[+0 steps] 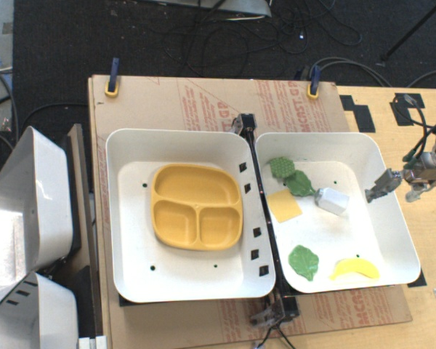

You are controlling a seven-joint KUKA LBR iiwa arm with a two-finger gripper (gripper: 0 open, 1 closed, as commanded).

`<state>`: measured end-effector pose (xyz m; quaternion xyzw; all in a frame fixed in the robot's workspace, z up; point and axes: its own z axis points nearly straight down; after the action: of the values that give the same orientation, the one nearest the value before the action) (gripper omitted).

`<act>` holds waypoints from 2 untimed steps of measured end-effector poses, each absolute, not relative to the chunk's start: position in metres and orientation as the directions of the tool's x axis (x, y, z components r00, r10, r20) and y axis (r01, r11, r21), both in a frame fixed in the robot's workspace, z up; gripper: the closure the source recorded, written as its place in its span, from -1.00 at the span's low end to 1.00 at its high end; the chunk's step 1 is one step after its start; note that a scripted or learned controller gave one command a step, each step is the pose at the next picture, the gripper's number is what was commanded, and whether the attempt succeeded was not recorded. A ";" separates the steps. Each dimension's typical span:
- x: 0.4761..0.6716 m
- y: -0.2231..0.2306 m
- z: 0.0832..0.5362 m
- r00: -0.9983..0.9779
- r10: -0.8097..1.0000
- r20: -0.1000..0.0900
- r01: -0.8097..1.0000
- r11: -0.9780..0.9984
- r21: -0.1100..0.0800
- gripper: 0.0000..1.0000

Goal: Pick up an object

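Camera view puts the gripper [384, 184] at the right rim of the right bin [370, 151], and you cannot tell from here whether its jaws are spread or pressed together; one dark finger points in over the rim and nothing is seen between the fingers. You see the rest of the wrist just behind it at the frame's right edge, over the bare bench.

Nearest object to the gripper is a small white block [333, 201], lying tilted on the bin floor to the gripper's left and apart from it. Just beside that block, you find two dark green leafy pieces [291, 176] touching each other, set toward the bin's far left corner. A flat yellow cheese-like slice [284, 206] lies just below them, near the divider. Toward the near edge, you have a lighter green leaf [304, 262] and, to its right, a yellow banana [355, 269], the two close but apart.

Left bin [123, 195] holds a yellow three-compartment tray [198, 206], lying flat near its centre. Both bins rest on a cardboard sheet [203, 100] clamped at its far edge.
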<state>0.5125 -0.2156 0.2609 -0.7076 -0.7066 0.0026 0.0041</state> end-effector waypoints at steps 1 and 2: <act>0.515 -0.215 0.266 -0.002 1.000 0.000 1.000 0.002 0.000 -1.00; 0.516 -0.210 0.202 0.001 1.000 0.002 1.000 -0.001 -0.006 -1.00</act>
<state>0.5162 -0.2104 0.2021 -0.7075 -0.7067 0.0013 0.0027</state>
